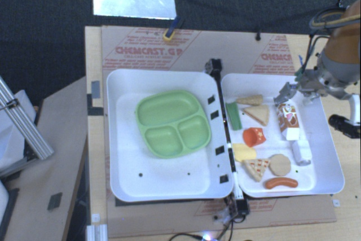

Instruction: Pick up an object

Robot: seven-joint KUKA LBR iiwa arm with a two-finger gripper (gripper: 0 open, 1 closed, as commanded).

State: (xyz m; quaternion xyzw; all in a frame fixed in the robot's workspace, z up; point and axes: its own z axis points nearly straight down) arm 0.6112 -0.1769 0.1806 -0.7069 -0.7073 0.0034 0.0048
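The right bin (330, 138) holds several toy foods. Among them are a white and red carton (288, 122), a sandwich triangle (257, 115), a tan wedge (250, 100), a green stick (233, 115), a red pepper piece (254, 136), a yellow cheese piece (243, 152), a pizza slice (255, 169), a round cookie (280, 165), a sausage (281, 182) and a small white tube (300, 153). My gripper (296, 93) hangs over the far part of this bin, just beyond the top end of the carton. Nothing is visibly held.
The left bin (124, 166) carries a green divided plate (172, 123). A black clip rail (223, 138) runs between the two bins. The arm (338, 59) comes in from the right above the right bin's far corner. Cardboard (152, 48) lies under both bins.
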